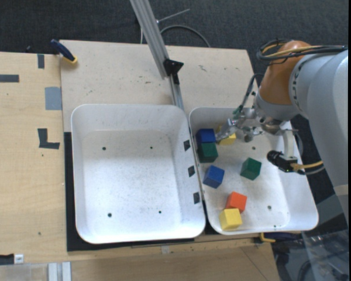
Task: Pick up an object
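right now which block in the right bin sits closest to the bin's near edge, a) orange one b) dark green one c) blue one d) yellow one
d, the yellow block lies lowest in the camera view, just below the orange block and nearest the right bin's front rim.

Both bins are white — the left bin speckled with dark flecks. In the right bin: two blue cubes, two green cubes, an orange cube and a yellow cube. The arm is grey — its band orange.
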`<state>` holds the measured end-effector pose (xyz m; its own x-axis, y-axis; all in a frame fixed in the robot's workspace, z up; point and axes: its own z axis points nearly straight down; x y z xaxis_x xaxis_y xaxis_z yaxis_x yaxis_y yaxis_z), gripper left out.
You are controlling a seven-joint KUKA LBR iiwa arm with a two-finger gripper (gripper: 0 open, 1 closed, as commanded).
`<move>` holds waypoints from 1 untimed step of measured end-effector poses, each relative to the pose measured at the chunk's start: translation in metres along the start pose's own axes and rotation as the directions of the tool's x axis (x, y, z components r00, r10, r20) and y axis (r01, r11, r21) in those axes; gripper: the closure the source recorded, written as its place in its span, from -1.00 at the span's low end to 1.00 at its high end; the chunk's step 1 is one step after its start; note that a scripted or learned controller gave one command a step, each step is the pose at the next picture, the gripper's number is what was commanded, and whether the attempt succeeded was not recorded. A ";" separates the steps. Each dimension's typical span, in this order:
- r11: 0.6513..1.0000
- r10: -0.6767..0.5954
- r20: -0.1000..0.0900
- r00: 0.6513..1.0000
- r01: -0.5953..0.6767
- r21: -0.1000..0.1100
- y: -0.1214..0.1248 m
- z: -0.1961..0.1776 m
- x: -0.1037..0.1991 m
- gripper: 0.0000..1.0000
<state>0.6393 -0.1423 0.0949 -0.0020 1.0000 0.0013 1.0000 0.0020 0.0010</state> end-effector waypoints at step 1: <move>1.000 -0.002 0.001 1.000 0.002 -0.002 0.001 -0.010 0.001 1.00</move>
<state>0.6398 -0.1413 0.1054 -0.0037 1.0000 0.0008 1.0000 0.0037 0.0026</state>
